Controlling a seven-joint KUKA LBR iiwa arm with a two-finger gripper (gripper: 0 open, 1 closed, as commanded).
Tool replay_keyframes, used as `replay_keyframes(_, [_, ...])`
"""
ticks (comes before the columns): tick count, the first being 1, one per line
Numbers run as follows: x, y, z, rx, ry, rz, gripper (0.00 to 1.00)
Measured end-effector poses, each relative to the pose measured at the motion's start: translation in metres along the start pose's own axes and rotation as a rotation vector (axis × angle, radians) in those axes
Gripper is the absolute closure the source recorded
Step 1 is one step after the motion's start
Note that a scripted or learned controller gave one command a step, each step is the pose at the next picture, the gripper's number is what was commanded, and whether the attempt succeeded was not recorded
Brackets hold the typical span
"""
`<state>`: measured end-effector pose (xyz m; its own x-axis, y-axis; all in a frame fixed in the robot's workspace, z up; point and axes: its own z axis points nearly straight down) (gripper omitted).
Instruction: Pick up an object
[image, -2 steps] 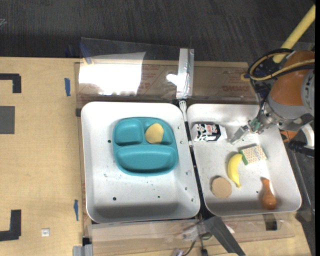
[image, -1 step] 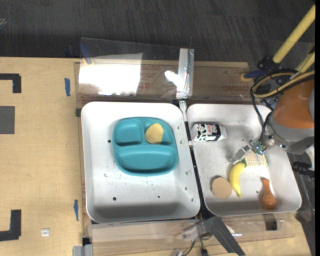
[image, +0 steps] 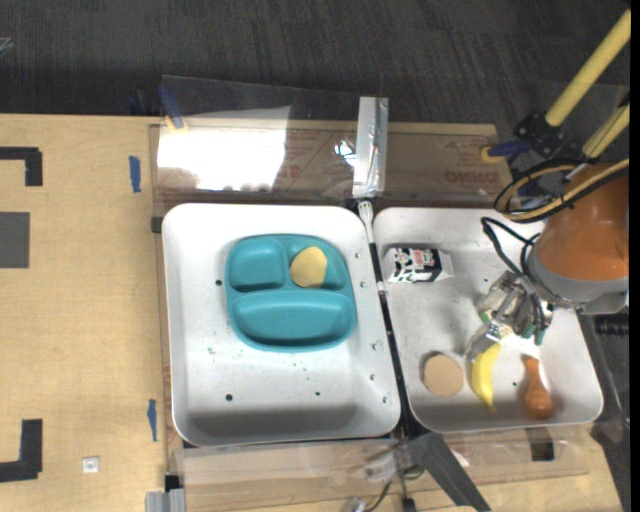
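Camera view: we see the claw (image: 487, 338) low in the right bin (image: 580, 400), touching the banana's (image: 484, 375) top end.
We cannot tell its grip; the drumstick (image: 536, 388) lies just right.

Arm reached into the right bin, hand low over a banana

Two white bins sat side by side on the counter (image: 80, 330). The left bin (image: 200, 390) carried a teal divided tray (image: 285, 318) with a yellow, roundish item (image: 309, 266) lying in its upper right compartment. In the right bin (image: 575, 400), the hand (image: 498, 328) hung from the orange-banded arm (image: 590, 245), right at the upper end of a banana (image: 484, 376); the banana was not visibly between its fingers. A round tan piece (image: 443, 375) lay just left of the banana, an orange-brown item (image: 536, 388) to its right, and a black-and-white carton (image: 413, 264) near the bin's upper left corner.
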<state>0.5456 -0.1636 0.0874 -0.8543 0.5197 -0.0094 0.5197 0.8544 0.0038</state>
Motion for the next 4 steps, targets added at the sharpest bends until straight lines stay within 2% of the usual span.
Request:
replay_keyframes(1, [0.086, 0.021, -0.001, -0.001, 0.004, -0.171, 0.0])
replay_keyframes(2, [0.019, 0.057, 0.0, -0.001, 0.002, 0.226, 0.0])
replay_keyframes(3, [0.055, 0.1, -0.097, 0.001, 0.006, 0.001, 0.0])
replay_keyframes(4, [0.053, 0.011, -0.047, 0.009, 0.015, 0.139, 0.0])
